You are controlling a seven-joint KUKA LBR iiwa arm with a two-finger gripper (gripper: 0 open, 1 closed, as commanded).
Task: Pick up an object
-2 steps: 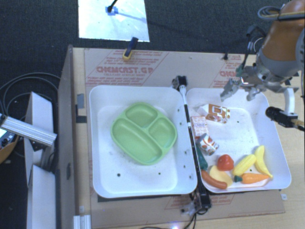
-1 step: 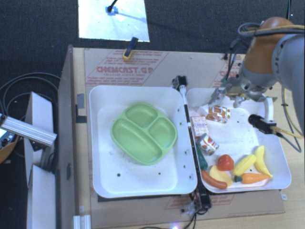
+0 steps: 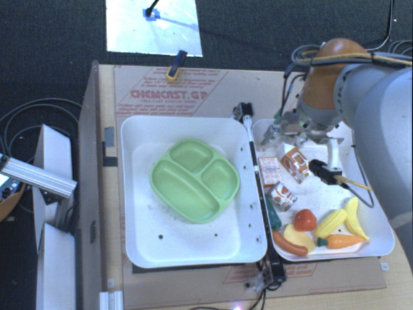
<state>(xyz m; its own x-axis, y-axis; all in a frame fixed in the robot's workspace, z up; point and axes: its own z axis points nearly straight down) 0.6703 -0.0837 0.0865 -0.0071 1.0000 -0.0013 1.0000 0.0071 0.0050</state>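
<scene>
arm (image 3: 361, 89) is seen reaching in from the right over the back of the right bin (image 3: 381, 241). gripper (image 3: 288, 129) is low at that bin's back left corner; its state cannot be told. a carton (image 3: 296, 163) lies just in front of it. a tomato (image 3: 305, 219), corn (image 3: 330, 223), banana (image 3: 353, 217), carrot (image 3: 344, 241) and sausage (image 3: 288, 243) are clustered near the front. a green tray (image 3: 195, 180) sits in the left bin (image 3: 139, 237).

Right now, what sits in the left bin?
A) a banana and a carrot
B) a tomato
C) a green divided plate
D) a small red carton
C: the green divided plate lies alone in the left bin; the toy foods are in the right bin.
</scene>
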